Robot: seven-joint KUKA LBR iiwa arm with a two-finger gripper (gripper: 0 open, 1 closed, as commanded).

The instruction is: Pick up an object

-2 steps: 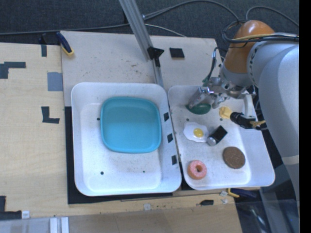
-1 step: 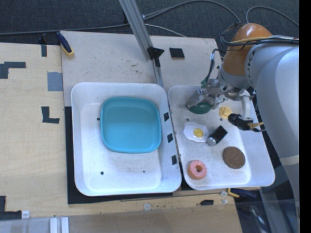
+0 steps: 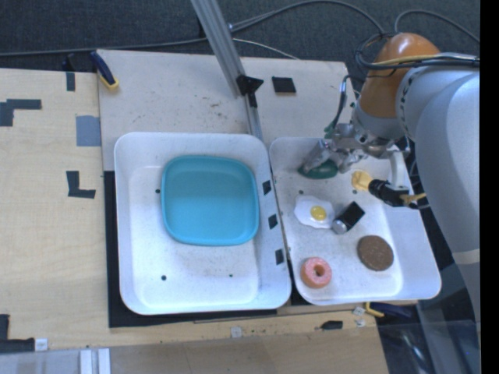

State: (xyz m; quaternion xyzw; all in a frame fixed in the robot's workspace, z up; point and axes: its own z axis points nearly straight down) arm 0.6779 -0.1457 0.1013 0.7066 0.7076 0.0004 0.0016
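Even overhead light — slightly soft

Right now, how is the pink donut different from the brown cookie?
The pink donut has a hole in its middle; the brown cookie is a solid disc. The donut is pink and smaller; the cookie is dark brown and wider. The donut lies nearer the bin's front-left corner, the cookie further right. Both are round and lie flat in the right bin.

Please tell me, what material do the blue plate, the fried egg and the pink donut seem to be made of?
Blue plate: probably plastic, with a smooth, even turquoise surface and soft sheen.
Fried egg: likely a plastic or rubber toy; flat white with a bright, uniform yellow yolk.
Pink donut: also looks like a toy, plastic or foam; the view is too coarse to say which.
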